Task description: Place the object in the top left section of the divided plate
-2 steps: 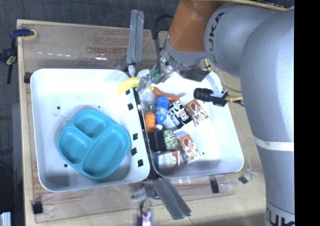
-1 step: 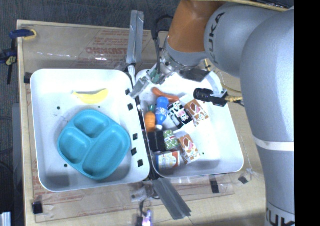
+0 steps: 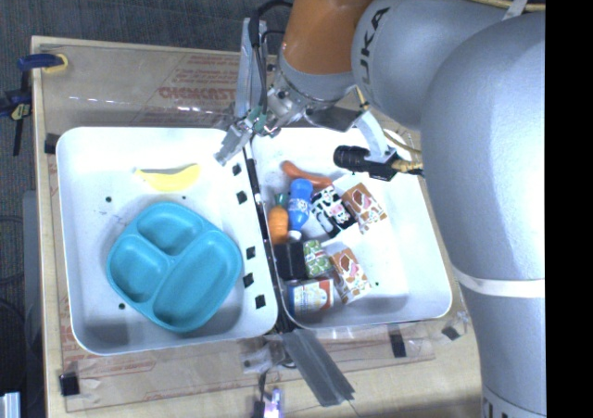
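- You have open floor in the left bin (image 3: 93, 314) around the blue divided plate (image 3: 174, 263) and banana (image 3: 170, 176).
- The right bin's (image 3: 408, 259) left half is crowded with cartons and bottles (image 3: 315, 240); its right side lies bare.

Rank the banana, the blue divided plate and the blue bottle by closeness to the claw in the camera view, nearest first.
From the claw:
1. Banana, left bin, far end.
2. Blue bottle, right bin; nearly as close as the banana.
3. Blue divided plate, left bin, near end.

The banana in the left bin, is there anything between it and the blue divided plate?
Nothing visible does. The banana lies on bare bin floor just above the blue divided plate, apart from it. The gripper is near the wall between the bins, right of the banana.
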Controlling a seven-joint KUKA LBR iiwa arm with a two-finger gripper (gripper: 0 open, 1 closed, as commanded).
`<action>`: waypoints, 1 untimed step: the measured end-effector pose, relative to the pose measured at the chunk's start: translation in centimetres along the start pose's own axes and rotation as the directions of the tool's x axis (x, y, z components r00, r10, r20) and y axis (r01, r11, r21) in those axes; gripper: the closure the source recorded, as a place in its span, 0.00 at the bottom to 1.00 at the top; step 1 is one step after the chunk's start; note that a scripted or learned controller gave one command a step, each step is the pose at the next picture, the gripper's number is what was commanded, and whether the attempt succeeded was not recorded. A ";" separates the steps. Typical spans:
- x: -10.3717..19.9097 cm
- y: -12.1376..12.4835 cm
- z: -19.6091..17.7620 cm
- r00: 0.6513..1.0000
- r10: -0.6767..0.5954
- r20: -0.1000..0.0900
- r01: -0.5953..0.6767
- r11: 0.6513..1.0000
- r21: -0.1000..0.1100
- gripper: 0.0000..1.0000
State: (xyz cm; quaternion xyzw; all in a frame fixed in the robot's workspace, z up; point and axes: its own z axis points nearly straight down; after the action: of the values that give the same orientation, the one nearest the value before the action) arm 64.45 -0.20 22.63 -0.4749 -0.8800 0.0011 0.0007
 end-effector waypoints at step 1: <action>3.8 -1.4 -19.3 0.970 0.242 0.001 -0.242 0.970 -0.003 0.00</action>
State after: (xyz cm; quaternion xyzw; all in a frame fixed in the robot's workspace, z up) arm 61.26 2.28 41.97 -0.5789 -0.8154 0.0002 -0.0007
